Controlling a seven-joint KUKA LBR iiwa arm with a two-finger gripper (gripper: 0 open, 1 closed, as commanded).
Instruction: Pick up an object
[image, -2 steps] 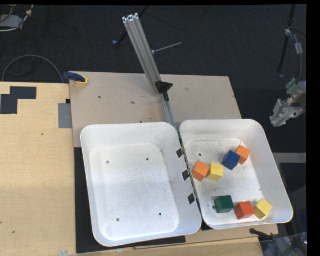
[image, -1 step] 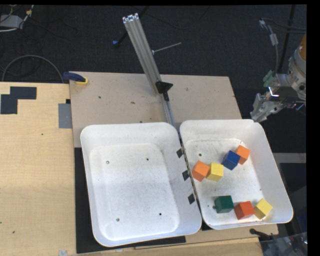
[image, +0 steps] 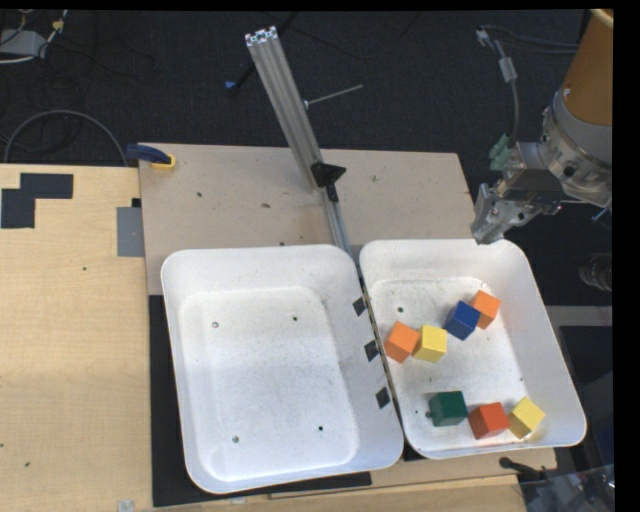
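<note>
A robotics lab: plywood bench (image: 70, 330), aluminium rail (image: 290, 110), loose cables (image: 40, 125).

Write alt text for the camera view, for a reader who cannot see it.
The gripper hangs over the far rim of the right bin, above the blocks and touching none. That bin holds two orange blocks, two yellow, one blue, one green and one red. The left bin sits beside it.
</note>
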